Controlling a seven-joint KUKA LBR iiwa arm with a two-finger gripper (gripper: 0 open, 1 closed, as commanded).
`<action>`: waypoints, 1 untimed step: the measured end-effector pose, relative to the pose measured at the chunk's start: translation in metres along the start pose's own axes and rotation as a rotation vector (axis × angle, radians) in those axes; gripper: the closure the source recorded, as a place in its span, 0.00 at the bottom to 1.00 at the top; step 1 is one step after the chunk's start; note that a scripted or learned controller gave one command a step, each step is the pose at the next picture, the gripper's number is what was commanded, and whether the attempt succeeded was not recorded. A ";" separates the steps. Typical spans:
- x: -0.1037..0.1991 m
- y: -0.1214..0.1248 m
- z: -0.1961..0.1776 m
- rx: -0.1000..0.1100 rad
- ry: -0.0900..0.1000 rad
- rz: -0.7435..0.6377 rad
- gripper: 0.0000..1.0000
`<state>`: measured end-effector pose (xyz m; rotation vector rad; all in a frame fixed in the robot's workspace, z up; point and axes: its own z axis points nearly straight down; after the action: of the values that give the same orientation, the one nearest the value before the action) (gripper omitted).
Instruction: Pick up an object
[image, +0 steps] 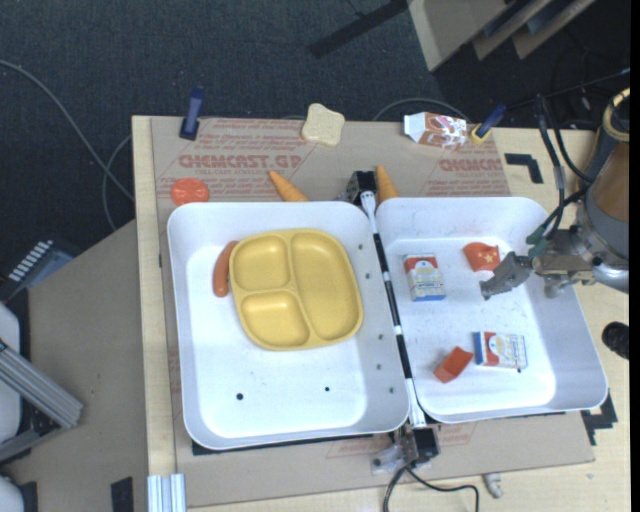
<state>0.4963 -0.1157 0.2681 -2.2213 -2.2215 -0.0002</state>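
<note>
Yellow tray (296, 288) hides part of the sausage (221, 270).

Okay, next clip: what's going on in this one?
The arm reaches in from the right, its gripper low over the right bin, between an orange piece and a small carton. Nothing shows between its fingers. The left bin holds a yellow divided tray.

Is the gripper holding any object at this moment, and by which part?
Nothing is held: the grey two-finger gripper hangs over the right white bin, with no object between its fingers.
</note>
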 end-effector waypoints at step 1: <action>-0.065 0.051 0.133 0.005 0.001 0.002 0.00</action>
<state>0.5476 -0.1811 0.1352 -2.2205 -2.2171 0.0042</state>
